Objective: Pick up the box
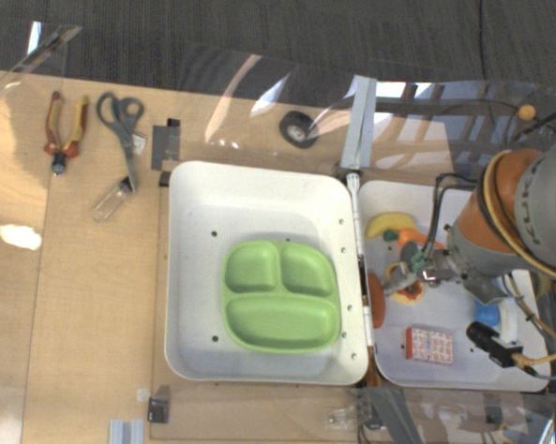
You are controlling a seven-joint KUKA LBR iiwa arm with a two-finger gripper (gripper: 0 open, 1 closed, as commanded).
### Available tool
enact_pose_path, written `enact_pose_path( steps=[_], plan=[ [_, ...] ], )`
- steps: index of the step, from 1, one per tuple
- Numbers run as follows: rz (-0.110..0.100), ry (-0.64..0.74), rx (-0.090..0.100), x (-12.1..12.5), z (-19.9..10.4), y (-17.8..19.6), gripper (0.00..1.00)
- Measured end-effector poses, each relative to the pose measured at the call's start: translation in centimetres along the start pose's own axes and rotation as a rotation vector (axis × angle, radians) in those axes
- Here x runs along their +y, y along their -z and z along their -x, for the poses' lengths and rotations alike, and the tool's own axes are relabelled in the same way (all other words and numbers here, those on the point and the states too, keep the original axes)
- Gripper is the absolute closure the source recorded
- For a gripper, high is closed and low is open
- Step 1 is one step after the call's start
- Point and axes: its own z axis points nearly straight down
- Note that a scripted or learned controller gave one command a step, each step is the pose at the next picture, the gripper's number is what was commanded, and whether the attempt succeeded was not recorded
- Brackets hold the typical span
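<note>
box (429, 346): open above | toys (397, 227) well apart | arm (513, 221) overhangs bin (391, 364)

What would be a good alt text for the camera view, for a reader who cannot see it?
The gripper hangs low in the right bin, over small toys and apart from the patterned box nearer the front. The left bin holds a green divided tray.
</note>
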Motion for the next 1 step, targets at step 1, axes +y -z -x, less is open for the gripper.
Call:
enact_pose_path(
  steps=[1],
  plan=[
    [0.0, 0.096, 0.001, -6.4, 0.22, 0.19, 0.0]
  ],
)
